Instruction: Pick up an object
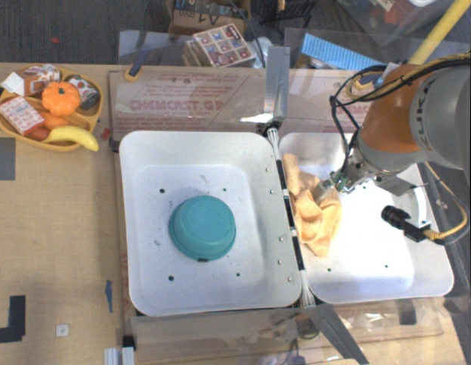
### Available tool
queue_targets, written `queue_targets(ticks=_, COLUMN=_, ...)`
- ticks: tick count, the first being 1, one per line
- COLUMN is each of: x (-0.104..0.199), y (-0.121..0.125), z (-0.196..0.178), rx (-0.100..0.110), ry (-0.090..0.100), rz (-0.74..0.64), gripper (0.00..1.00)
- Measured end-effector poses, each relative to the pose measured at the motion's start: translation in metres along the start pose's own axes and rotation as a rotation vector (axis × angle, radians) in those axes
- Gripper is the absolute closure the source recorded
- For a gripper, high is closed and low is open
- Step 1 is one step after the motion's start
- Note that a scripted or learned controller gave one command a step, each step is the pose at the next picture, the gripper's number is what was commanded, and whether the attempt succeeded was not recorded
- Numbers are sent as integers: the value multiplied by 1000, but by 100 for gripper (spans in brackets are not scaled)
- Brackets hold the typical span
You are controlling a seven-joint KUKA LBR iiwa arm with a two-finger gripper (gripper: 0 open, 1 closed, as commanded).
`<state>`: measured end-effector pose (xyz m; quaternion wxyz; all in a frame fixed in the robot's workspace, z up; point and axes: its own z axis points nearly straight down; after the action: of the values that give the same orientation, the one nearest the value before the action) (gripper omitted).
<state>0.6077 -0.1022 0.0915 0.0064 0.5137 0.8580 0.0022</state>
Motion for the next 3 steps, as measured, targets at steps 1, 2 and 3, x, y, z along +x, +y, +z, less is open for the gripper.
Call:
queue_targets(ticks=1, x=5, y=-10, z=0, rx=-1, ry=1, rz=49, gripper=0)
queue_targets(ticks=2, x=6, y=-14, z=-1, rx=-3, ry=0, rz=-192, gripper=0)
queue_targets(ticks=3, x=9, y=-17, z=0, rx=1, ry=1, rz=34, gripper=0)
